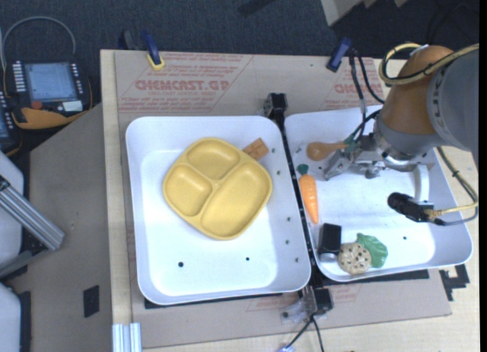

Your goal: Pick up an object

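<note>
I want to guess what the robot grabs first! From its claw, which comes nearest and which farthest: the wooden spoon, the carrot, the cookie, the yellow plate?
Measured from the gripper:
1. Wooden spoon, right beside it in the right bin.
2. Carrot, by that bin's left wall.
3. Cookie, at the bin's near edge.
4. Yellow plate, in the left bin.

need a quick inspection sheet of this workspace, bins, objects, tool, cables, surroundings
surface: bench board bearing left bin and right bin, side by side
job's things: right bin holds carrot, wooden spoon, cookie, green leafy piece, black block
clutter: yellow divided plate in left bin, small brown piece at its upper edge
grippers: tool low over right bin near the spoon; finger state unclear
cables: yellow cable looped by the arm
surroundings: pendant with screen at left
</note>
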Motion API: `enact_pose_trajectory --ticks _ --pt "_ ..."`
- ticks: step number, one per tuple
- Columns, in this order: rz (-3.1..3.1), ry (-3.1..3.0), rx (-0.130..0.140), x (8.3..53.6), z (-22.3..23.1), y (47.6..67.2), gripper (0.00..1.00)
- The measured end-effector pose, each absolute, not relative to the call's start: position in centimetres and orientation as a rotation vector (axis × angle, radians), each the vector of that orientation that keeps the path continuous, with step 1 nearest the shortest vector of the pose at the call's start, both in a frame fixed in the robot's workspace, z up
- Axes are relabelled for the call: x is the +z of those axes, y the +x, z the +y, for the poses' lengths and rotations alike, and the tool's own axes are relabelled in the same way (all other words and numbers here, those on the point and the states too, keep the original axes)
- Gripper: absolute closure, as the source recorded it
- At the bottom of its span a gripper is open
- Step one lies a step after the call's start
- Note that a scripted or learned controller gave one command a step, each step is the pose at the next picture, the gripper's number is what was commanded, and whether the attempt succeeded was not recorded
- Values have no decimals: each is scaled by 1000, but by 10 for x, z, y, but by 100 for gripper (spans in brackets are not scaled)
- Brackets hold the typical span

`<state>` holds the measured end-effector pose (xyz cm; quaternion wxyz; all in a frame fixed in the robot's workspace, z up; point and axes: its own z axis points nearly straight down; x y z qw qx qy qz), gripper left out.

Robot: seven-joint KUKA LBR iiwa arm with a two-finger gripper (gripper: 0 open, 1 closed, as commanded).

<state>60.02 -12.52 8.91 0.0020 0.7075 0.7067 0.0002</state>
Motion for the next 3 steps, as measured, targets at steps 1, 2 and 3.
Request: enact_pose_trajectory --ticks 1,2,3 --pt "2212 2214 11 102 -125 603 100" --pt "2217 2217 5 159 -134 609 100" --pt "2216 2214 7 224 -137 611 100"
